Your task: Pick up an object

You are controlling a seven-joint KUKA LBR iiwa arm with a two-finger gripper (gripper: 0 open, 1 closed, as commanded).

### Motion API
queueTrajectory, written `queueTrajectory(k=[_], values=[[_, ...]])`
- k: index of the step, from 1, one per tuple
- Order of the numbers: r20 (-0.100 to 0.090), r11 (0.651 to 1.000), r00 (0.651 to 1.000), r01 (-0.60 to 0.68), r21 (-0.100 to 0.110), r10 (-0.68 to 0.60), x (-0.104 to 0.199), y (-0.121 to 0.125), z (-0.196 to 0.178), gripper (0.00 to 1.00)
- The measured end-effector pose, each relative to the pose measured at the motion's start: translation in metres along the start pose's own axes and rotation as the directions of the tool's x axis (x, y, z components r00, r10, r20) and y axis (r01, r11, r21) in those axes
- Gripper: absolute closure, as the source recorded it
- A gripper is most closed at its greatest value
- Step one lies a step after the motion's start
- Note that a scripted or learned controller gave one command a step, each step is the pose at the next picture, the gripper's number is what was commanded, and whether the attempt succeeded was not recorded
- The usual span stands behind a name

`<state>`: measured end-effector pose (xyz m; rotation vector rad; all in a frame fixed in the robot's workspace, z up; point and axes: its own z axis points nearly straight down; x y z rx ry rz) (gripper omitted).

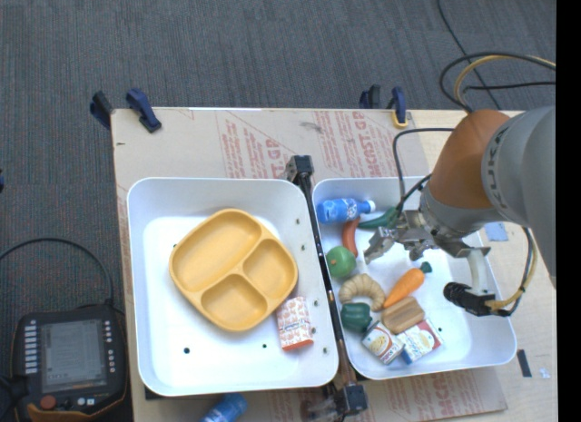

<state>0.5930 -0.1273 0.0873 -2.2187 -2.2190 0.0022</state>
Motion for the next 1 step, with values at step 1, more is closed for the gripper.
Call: queueTrajectory(k=[1], values=[[0.001, 1.0, 1.0, 0.001, -0.003, -0.001, -0.0479, 0.0509, -0.0009, 0.0]])
